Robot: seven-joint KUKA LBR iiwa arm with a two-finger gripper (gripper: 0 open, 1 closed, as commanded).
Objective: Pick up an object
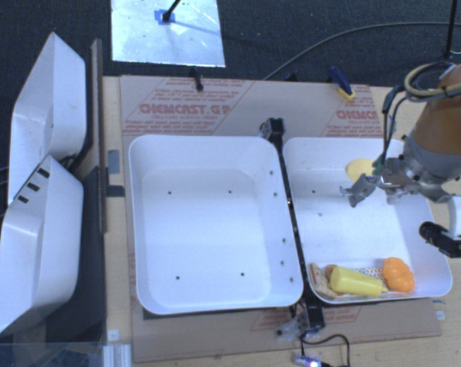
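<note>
My gripper [377, 190] hangs over the upper middle of the right bin [322, 220], below the orange wrist band. Its two grey fingers [358, 193] stand apart, open, and nothing shows between them. A pale yellow round object [358, 167] lies just up and left of the fingers, partly hidden by the wrist. Along the bin's near edge lie a yellow oblong object [356, 282], an orange ball [398, 274] and a small brownish piece [323, 275] beside a bit of white mesh [370, 271].
The left bin [207, 220] sits beside the right one, with a black divider [287, 205] between them. Two white bins [39, 205] are stacked off the bench at far left. A blue clamp [340, 82] and cables lie behind the right bin.
</note>
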